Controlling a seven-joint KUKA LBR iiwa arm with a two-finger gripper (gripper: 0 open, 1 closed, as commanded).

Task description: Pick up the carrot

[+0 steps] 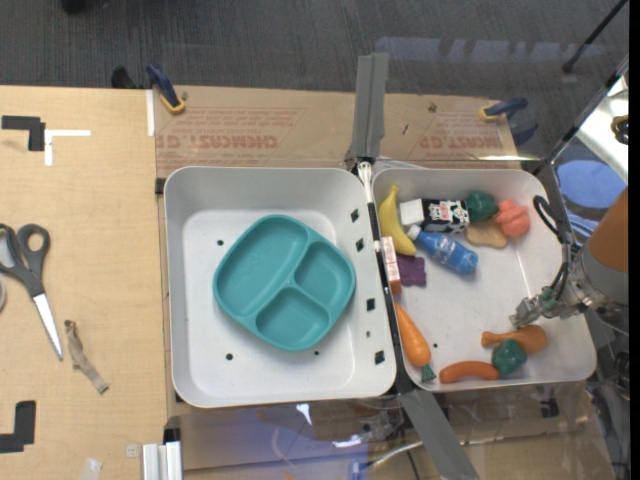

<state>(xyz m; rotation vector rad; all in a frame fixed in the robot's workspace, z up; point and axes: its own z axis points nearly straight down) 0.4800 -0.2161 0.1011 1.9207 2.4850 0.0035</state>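
From the fixed overhead camera, the carrot [412,336] lies along the left wall of the right bin [560,268], near that bin's front left corner, its green tip pointing to the front edge. The claw [532,310] hangs low by the bin's right wall, well apart from the carrot, and whether it is apart or together cannot be told at this size. Just beside it sit a drumstick-like brown piece [520,339], a green vegetable [509,358] and an orange-red sausage [468,372], so a descent here would likely close on the wrong toy. The carrot hugging the wall could also block one side of a grasp or let it slip out. The left bin [190,298] holds a teal divided plate [285,282]. Both bins rest on a tabletop [80,268] of pale wood with cardboard at the back edge, scissors [32,278] near the left edge, and dark carpet beyond
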